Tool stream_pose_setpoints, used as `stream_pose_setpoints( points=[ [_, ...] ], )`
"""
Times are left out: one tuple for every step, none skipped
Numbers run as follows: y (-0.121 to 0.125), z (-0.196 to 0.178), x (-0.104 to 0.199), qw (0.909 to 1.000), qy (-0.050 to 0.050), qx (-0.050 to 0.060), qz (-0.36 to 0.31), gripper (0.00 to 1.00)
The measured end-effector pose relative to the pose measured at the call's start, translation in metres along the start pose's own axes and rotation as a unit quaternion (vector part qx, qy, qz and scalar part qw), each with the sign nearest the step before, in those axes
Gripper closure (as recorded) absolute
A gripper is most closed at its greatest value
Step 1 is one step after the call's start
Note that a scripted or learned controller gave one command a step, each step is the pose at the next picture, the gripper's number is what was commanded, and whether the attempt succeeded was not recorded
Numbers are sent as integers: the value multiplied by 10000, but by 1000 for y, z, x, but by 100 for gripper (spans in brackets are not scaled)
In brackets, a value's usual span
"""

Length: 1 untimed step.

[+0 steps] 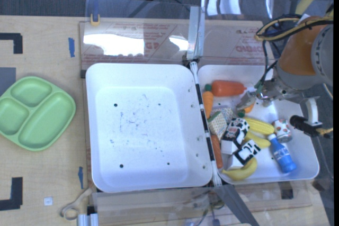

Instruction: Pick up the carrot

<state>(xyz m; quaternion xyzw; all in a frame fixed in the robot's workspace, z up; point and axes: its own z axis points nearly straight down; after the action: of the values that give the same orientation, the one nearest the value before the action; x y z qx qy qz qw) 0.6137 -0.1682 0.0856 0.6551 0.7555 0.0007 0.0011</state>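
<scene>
Where the grey arm with its orange band (299, 53) reaches in over the right-hand bin (312, 169), the gripper (253, 98) hangs low above the bin's far half, pointing toward the divider between the two bins; how it is set, released or clenched, cannot be told from this slant. Just beyond its tip and slightly farther from the arm lies the carrot (228, 88), a stubby orange piece lying crosswise near the bin's back wall, close to the gripper but not between anything that grips. A second, slimmer orange piece (207, 103) lies past it, against the divider. Nearer the camera than the gripper sit a black-and-white cow toy (239, 137), two bananas (259, 127) (241, 171) and a blue bottle (282, 156). Well away, beyond the divider, are the left bin (106, 87) and a green sectioned plate (36, 112).
</scene>
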Motion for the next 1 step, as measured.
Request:
stream_pose_setpoints(
  points=[
    [1,-12,-2,10000,-11,-31,12,100]
  ],
)
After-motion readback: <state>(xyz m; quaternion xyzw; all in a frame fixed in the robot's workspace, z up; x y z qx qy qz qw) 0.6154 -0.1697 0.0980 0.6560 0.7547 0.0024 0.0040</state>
